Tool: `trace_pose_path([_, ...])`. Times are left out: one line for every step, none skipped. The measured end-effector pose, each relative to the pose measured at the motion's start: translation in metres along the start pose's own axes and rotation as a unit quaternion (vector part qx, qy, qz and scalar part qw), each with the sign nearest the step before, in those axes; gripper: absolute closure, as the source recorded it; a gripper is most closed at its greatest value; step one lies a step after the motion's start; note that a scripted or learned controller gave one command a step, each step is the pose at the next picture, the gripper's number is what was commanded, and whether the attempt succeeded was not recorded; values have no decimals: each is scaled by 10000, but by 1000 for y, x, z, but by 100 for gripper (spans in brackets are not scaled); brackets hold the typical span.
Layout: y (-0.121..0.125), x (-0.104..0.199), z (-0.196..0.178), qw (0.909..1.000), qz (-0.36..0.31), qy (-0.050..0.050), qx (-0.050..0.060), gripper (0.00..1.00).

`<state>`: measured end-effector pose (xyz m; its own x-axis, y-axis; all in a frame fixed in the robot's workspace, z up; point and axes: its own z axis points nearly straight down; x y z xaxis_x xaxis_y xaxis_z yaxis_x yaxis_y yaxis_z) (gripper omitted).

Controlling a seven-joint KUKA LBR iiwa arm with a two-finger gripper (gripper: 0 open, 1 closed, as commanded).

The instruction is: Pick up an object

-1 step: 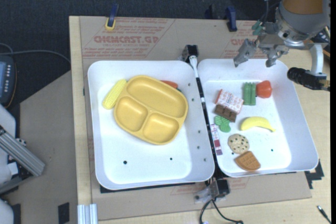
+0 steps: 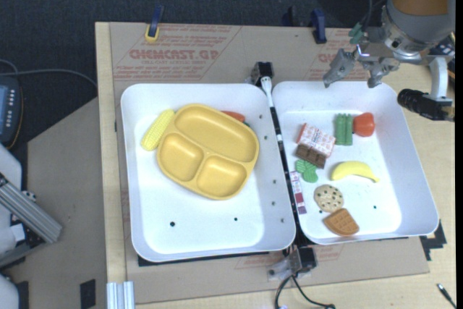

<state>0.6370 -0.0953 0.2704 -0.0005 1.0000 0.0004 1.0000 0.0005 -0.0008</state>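
Two white bins fill the frame's middle: the left bin holds a yellow divided tray with a toy corn cob at its left edge. The right bin holds a toy banana, cookie, and red-and-green carrot. At upper right, the gripper hovers over that bin's far rim, fingers spread wide, holding nothing.

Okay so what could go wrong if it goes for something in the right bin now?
The claw hangs open over the right bin's far rim, so a straight descent might hit the rim. The chocolate bar, pink wafer pack and green piece lie crowded together; closing there may pinch two or shove one aside.
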Motion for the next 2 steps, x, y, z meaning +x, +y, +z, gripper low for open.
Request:
trace_pose_path([-7, -8, 52, 10000, 8, 2, 30, 0])
trace_pose_path([-15, -8, 113, 10000, 5, 6, 40, 0])
